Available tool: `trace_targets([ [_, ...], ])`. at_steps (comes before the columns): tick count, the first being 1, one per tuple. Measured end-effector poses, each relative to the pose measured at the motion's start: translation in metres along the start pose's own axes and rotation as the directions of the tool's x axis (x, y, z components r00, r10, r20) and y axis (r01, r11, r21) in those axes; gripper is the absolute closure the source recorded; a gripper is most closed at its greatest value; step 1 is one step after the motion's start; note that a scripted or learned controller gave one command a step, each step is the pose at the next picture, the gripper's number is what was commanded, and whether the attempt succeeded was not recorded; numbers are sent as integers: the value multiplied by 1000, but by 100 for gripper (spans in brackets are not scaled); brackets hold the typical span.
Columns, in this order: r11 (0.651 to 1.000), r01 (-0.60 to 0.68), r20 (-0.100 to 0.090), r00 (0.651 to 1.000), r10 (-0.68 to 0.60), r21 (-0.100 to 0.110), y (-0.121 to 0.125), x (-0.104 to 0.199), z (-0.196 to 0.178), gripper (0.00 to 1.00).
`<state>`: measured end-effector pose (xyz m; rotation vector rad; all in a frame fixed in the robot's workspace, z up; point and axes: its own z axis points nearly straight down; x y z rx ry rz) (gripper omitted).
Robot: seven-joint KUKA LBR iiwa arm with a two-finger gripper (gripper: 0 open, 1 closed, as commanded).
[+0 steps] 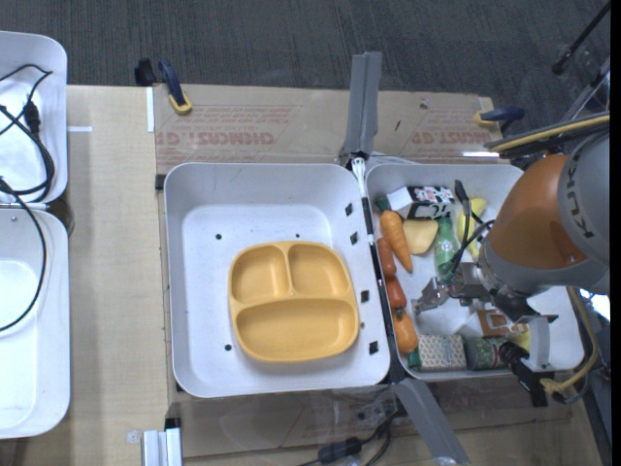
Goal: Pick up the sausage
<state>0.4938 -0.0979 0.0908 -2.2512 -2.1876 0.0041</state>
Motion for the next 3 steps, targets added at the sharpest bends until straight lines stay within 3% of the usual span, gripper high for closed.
trace_targets([
  [1,1000,7,0,1000,-7,-1,39,-22,0,0],
  [2,1000,5,1,1000,-5,0,39,-22,-9,100],
  [3,1000,5,1,1000,-5,0,39,-22,-9,0],
])
